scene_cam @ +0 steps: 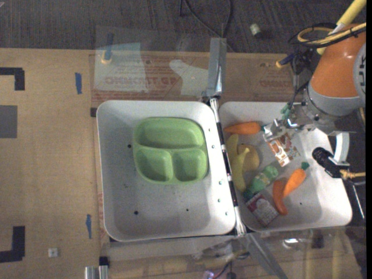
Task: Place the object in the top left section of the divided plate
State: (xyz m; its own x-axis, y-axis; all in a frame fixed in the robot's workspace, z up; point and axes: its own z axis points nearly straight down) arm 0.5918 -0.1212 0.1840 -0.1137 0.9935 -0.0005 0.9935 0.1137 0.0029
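Nearest the camera, lower edge of frame: desk (46, 173) front lip with clear plastic clutter, then the two white bins. Left bin (116, 202) carrying only the green divided plate (170, 150), sitting upper-centre in it, one wide section across the top, two smaller ones below. No clear "top left" split visible in the wide section; likely meant as its left end.

Right bin (331, 208) packed with toy food: carrot (244, 128) lying horizontal at upper left, bananas (239, 164) along the divider, green bottle (264, 178), two more carrots (292, 183) at centre, red-label packet (263, 209) at lower left, small carton (281, 151) just under the claw.

Claw (283, 127) at upper right of frame, low over the right bin's upper middle, arm coming in from the right. Open or closed: cannot tell, fingertips lost in glare and clutter. Nothing visibly between them.

Task object not settled from this frame; best guess the small carton, given the claw directly above it. Long axis running upper left to lower right, flat on the bin floor. Pick apparently not yet done; plate sections all bare.

Crowded neighbours close on both sides, so risk of a snagged grasp.
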